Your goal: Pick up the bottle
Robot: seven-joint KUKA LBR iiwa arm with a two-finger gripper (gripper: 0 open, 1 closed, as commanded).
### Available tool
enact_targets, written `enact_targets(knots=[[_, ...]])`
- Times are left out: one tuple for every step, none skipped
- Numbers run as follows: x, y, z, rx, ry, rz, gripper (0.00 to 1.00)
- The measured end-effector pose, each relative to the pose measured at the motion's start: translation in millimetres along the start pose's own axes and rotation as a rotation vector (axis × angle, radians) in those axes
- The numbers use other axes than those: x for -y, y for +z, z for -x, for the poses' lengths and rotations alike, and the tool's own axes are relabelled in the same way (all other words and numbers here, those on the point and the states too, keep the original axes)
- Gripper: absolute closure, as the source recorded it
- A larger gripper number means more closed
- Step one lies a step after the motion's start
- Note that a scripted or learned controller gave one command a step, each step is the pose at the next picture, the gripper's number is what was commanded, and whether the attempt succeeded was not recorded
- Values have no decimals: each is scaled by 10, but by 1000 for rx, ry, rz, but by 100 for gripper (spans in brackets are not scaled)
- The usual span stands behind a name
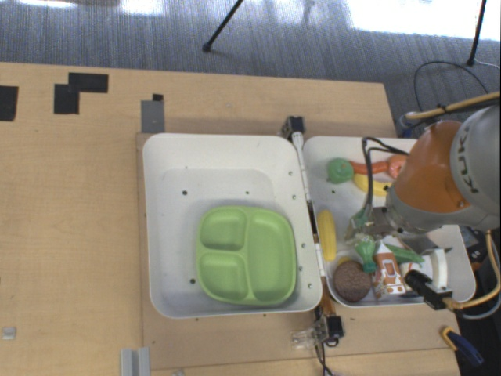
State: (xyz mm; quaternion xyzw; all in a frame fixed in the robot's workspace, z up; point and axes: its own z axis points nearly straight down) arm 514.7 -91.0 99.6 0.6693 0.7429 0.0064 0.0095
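**Two bins side by side on a bench, arm over the right one**

A bench (pixel 70 233) fills most of the frame, with floor along the top edge. Two shallow bins sit at centre and right, touching along their inner walls. The left bin (pixel 168 163) holds a divided plate (pixel 247 254) in its lower half. The right bin (pixel 317 151) holds a cluster of small items: a corn cob (pixel 326 236) against its left wall, a round item (pixel 352 280) at its lower left, and more toys (pixel 352 171) near its top. The robot arm (pixel 438 178) enters from the right edge and covers that bin's right half.
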Motion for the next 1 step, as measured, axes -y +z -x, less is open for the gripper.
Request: enact_targets(knots=[[-348, -843, -586, -2, 380, -22, 100]])
